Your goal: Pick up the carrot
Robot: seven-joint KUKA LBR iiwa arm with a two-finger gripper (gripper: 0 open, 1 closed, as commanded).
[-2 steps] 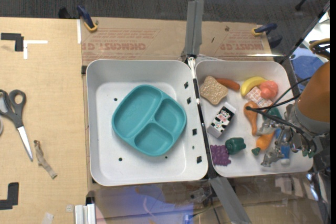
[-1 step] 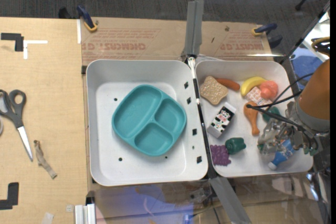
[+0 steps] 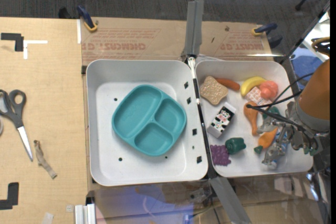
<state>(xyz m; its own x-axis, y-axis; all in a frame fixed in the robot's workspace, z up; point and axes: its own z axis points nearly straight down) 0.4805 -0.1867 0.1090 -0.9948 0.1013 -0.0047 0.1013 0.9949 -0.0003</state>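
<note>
On the table, at far left: scissors. Next, left bin holding teal divided plate. Right bin with toast, cow carton, purple grapes, green pepper, banana. Carrot near right edge, tip touching pincer. Pincer state: cannot tell, fingers lost among cables and clutter.

The arm is seen entering from the right edge, its orange band uppermost and the grey wrist just below it. Dark cables are looped out to the left of the wrist. The claw is carried low, down and to the left of the wrist, its metal fingers pointed downward.
</note>
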